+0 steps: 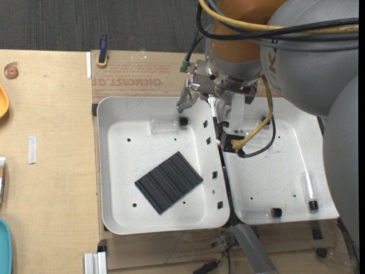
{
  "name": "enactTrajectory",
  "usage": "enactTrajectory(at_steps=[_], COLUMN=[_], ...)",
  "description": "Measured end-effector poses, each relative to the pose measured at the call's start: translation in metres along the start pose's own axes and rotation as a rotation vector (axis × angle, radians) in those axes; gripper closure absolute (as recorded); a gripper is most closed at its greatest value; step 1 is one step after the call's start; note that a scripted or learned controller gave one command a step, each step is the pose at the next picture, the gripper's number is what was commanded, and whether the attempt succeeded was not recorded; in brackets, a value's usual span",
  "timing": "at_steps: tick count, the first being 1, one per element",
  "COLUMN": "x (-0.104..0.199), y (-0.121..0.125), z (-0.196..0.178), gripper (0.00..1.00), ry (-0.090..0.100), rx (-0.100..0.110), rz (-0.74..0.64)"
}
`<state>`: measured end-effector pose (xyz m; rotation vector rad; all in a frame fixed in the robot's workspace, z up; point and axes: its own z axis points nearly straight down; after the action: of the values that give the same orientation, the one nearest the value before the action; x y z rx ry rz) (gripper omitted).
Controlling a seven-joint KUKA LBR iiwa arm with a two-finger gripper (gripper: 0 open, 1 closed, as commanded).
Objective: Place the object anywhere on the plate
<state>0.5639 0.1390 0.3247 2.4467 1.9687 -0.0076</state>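
The end effector (pixel 183 108) hangs over the back edge of the left bin (pixel 114 170), close to the divider w/ the right bin (pixel 285 204); one thin metal finger shows, slanting down-left, w/ a small black tip just above the bin floor. Can't tell from this angle whether the fingers are spread or closed, & nothing visible sits between them. A dark ribbed plate (pixel 169 182), rectangular & turned at a diagonal, lies flat in the middle of the left bin, well apart from the end effector. A clear, nearly see-through object (pixel 161 126) lies on the bin floor near the back wall, just left of the finger tip; too faint to say if they touch. In the right bin, a clear tube w/ a black cap (pixel 309 190) lies near the right wall, cap toward the front. The grey arm w/ orange band (pixel 245 10) comes in from upper right, a yellow cable looped under the wrist. Both bins sit on a wood-tone table (pixel 45 198).
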Motion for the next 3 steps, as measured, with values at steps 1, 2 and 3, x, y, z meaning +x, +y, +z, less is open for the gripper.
enactTrajectory(at_steps=[1, 2, 3], x=[0.0, -0.038, -0.124], y=[0.0, 0.016, -0.023], z=[-0.006, -0.006, 0.013], gripper=[1.0, 1.0, 1.0], ry=[-0.006, 0.0, 0.002], rx=[0.004, 0.001, -0.001], rz=[-0.002, -0.349, -0.59])
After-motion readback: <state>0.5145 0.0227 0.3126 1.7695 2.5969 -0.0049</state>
